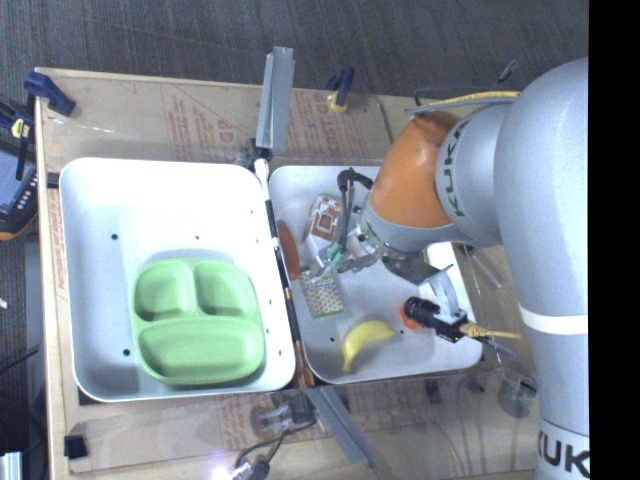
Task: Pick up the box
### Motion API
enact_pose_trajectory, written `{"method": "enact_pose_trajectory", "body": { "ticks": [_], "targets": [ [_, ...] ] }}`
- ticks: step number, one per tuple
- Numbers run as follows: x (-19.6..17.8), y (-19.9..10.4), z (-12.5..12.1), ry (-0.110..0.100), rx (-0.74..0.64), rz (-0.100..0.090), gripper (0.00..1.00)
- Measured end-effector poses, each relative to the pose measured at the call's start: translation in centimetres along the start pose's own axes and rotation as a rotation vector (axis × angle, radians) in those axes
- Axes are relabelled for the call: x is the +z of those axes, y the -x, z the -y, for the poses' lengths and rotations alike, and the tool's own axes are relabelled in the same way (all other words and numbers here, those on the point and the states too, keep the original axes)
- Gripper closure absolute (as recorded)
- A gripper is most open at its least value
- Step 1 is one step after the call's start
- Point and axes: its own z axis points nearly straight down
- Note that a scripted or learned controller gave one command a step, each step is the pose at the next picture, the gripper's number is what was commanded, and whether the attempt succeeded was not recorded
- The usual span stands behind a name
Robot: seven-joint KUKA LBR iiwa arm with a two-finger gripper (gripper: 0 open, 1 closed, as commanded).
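Tool: the tool [335,260] hangs low over the left half of the right bin [430,356]; I cannot tell whether it is spread or pressed together; nothing shows pinched in it
Box, place: the box [323,218] lies just on the far side of the tool, near the bin's far-left corner; its right edge is partly hidden by the wrist
Box, handling: it looks like a small printed carton, so probably light, fairly stiff, yet crushable under a hard squeeze; its smooth faces may slip
Box, hold: best taken across the short width, at mid-length, on the two long sides
Box, axis: the long axis seems to run roughly far to near, slanting a little; which end leads is not clear
Close neighbours: a speckled block [322,294] sits just on the near side of the tool; a red-brown piece [288,250] lies along the left wall
Further out: a banana [364,341] lies near the front; a green tray [198,320] rests in the left bin [120,198]
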Motion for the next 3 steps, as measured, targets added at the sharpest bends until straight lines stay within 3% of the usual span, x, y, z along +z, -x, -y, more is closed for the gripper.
{"method": "enact_pose_trajectory", "body": {
  "ticks": [1, 2, 3],
  "targets": [
    [0.00, 0.00, 0.00, 0.000, -0.001, 0.001, 0.00],
    [-0.95, -0.02, -0.03, -0.001, -0.005, 0.001, 1.00],
    [-0.95, -0.03, -0.03, -0.001, -0.006, 0.002, 0.00]
  ]
}}
